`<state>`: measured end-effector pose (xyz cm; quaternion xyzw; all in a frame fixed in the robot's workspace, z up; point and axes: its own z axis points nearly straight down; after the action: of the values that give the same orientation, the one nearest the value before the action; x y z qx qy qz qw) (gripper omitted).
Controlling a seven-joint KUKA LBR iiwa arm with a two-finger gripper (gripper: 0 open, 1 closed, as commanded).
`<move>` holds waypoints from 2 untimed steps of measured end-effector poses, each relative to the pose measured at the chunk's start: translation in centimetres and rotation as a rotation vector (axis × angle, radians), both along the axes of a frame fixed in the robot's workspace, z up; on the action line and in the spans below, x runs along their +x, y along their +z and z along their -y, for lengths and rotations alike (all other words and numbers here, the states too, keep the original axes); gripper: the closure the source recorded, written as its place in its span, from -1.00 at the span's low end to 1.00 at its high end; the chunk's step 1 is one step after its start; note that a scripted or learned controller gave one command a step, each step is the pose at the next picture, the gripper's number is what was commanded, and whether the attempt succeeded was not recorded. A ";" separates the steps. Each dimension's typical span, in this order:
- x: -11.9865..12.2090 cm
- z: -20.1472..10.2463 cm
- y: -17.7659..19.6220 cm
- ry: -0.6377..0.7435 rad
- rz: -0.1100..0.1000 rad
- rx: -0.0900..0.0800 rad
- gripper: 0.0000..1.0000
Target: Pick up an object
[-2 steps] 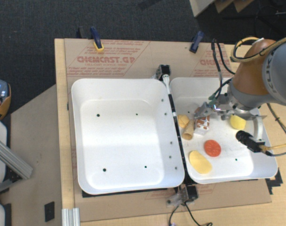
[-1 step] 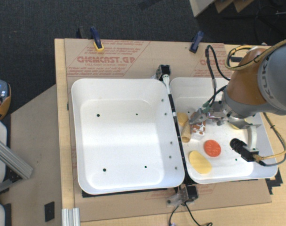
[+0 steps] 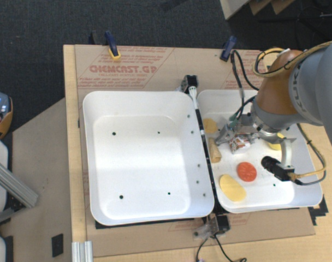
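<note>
In the right bin (image 3: 305,192), a tan cork-like piece (image 3: 215,153) lies along the left wall, long axis near-to-far. The arm (image 3: 297,89) bends down from the right, its gripper (image 3: 237,138) low over a small red-and-white object (image 3: 242,143), whose heading is unclear. Whether the gripper is spread or pressed together cannot be told.

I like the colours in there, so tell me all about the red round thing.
The red disc is small and round, orange-red, matte like plastic or rubber. It lies on the right bin's floor, toward the front, close beside a yellow oval; whether they touch is unclear. The gripper sits behind it, apart.
</note>
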<state>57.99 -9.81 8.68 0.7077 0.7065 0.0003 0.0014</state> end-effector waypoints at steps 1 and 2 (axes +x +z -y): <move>5.8 1.4 -0.1 0.004 0.003 -0.001 -1.00; 5.6 1.3 0.9 0.004 0.002 -0.001 1.00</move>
<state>63.60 -11.15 9.62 0.7063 0.7079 0.0007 0.0024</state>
